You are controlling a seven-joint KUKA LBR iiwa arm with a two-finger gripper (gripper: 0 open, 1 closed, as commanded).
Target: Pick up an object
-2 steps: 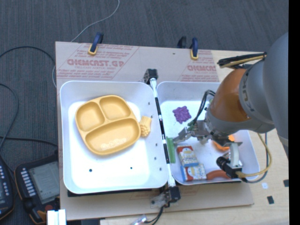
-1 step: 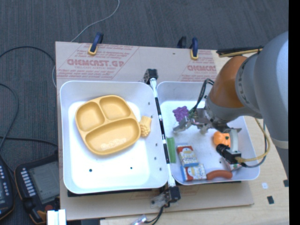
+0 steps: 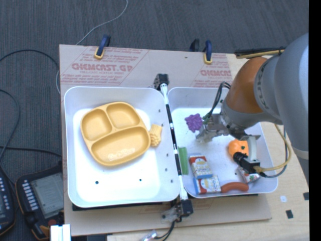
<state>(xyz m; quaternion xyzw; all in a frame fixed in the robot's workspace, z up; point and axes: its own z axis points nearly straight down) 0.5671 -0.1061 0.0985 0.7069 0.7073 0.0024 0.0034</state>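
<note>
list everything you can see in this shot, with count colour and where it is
bins: 2, white, side by side on the board
board: 1, pale brown with red print, under the bins
clamps: 2, blue and yellow, back edge of the board
plate: 1, yellow, three compartments, left bin
yellow toy: 1, left bin, touching the plate's right edge
purple toy: 1, right bin, back left
green block: 1, right bin, along its left wall
box: 1, red, white and blue, right bin, front
orange toy: 1, right bin, right of centre
red toy: 1, long, right bin, front right
pendant: 1, black, floor, lower left
arm: 1, grey with orange band, from the right
gripper: 1, over the right bin beside the purple toy
</note>
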